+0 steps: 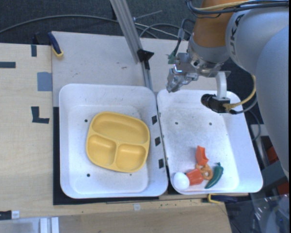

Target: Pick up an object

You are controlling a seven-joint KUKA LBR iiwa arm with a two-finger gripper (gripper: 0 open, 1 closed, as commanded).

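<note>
Two shallow white bins sat edge to edge on the bench as the grey arm [254, 30], an orange band above its wrist, reached in over the right bin [242, 144]. Its gripper [173, 85] hung above that bin's far left corner, right at the rim. Nothing could be seen in its grasp, and whether it was open or closed could not be told from this slanted view. The objects for picking lay well apart from it, bunched in the right bin's near end. A white egg [181, 180] rested against the near left corner. An orange piece [196, 176] touched the egg on the side toward the bin's middle, and a second orange chunk [201, 155] stood just behind it. A green pepper [215, 174] lay at the cluster's edge, toward the bin's right wall. A small brown ring-shaped item [207, 171] sat between pepper and orange piece, too small to identify. The rest of the right bin's floor showed only dark specks. Pressed against the right bin's left wall was the left bin [70, 130], holding a yellow plate [118, 141] with three compartments, turned at a slight angle. Beyond the right bin's far left corner, a metal rail [126, 23] rose at a slant from the bench.
</note>
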